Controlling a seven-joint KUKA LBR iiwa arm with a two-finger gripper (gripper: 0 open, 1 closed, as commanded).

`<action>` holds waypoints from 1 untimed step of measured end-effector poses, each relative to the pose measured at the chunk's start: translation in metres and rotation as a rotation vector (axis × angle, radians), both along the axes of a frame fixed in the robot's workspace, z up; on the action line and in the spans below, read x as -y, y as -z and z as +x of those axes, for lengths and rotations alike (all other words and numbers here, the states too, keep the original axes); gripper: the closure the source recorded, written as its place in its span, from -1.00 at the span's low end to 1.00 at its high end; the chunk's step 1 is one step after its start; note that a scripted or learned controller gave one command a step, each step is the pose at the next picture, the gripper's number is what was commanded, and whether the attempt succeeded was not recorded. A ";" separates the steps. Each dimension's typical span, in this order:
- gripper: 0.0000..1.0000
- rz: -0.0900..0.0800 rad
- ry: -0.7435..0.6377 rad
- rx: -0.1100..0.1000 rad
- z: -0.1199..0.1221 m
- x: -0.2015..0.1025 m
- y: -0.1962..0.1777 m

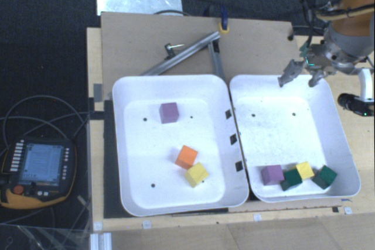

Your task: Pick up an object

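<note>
**Open fingers far from every block: a miss is the main risk**

The fingers point(299, 74) are seen spread apart with nothing between them, poised over the far rim of the right bin point(337, 120). No block lies beneath them. The nearest candidates, a purple block point(272, 174), a dark green block point(290, 179), a yellow block point(304, 170) and a second green block point(325, 175), are packed together well away from the fingers, against the near wall. Because these touch, a descent there could be blocked by a neighbour, or two could be nudged apart without either being caught. The wall could also be struck. A closure at the present spot would likely catch nothing.
</note>
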State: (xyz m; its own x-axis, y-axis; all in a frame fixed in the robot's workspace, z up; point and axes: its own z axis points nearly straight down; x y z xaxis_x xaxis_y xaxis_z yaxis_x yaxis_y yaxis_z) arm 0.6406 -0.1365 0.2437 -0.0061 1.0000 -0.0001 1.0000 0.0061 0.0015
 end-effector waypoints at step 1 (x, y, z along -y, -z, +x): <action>-1.00 -0.001 0.000 0.000 0.000 0.000 0.000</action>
State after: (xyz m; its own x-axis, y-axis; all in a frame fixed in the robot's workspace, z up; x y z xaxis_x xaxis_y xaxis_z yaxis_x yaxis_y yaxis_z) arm 0.6406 -0.1366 0.2439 -0.0060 1.0000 -0.0007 1.0000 0.0060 0.0014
